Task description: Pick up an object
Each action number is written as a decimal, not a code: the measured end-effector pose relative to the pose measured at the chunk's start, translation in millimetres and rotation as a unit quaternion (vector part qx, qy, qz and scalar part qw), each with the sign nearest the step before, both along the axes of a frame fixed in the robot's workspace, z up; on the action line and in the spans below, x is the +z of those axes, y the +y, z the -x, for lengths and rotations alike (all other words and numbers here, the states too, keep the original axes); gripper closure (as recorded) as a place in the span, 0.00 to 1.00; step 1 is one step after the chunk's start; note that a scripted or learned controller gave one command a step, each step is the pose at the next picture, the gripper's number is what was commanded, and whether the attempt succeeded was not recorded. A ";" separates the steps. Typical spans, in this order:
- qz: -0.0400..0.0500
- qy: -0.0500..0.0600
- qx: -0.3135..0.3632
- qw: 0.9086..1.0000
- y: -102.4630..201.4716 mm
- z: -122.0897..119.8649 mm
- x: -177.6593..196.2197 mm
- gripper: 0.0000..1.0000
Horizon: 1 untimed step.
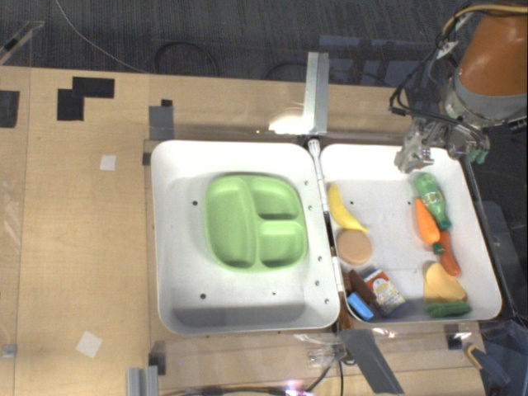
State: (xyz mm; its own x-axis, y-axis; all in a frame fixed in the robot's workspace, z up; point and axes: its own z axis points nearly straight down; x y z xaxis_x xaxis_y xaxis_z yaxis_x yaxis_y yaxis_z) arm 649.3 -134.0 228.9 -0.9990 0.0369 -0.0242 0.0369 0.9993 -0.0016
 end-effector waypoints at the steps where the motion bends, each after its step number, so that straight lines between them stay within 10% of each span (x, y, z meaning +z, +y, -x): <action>1: -0.003 0.004 -0.130 0.991 14.7 0.5 77.3 1.00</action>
